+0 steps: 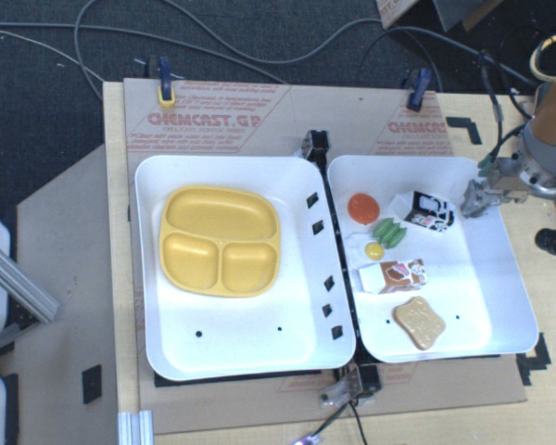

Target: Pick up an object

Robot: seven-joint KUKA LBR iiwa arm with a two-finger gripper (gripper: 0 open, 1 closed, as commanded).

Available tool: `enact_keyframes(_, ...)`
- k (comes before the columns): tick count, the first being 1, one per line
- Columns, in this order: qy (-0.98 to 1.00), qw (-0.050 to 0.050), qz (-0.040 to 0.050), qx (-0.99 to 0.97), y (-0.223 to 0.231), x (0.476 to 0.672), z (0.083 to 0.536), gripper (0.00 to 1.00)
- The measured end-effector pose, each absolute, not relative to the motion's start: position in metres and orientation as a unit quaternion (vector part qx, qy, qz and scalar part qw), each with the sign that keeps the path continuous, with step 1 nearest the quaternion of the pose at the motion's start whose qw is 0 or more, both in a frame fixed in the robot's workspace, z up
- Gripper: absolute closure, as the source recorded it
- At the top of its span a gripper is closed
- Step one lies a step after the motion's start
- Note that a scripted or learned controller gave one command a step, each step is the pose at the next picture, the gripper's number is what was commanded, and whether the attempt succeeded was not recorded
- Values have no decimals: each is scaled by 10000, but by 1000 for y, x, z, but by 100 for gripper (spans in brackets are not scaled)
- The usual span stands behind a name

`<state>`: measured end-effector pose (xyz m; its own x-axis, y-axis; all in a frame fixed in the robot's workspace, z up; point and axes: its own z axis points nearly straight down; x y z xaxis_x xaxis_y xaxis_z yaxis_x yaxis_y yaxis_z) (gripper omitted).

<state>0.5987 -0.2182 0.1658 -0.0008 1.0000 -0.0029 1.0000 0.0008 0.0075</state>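
Open floor right of the toast, clutter leftward.

Both white bins look like smooth, glossy plastic, with soft highlights along their rims. Inside the left bin, the yellow divided plate is smooth plastic with a duller satin sheen. Under the bins lies a matt brown cardboard sheet with red print, held at its far edge by a blue clamp. Beyond the cardboard, the dark floor covering looks rough and carpet-like.
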Motion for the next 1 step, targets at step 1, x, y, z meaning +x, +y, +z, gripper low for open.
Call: enact_keyframes(1,7075,39,18,7067,-219,601,221,100)
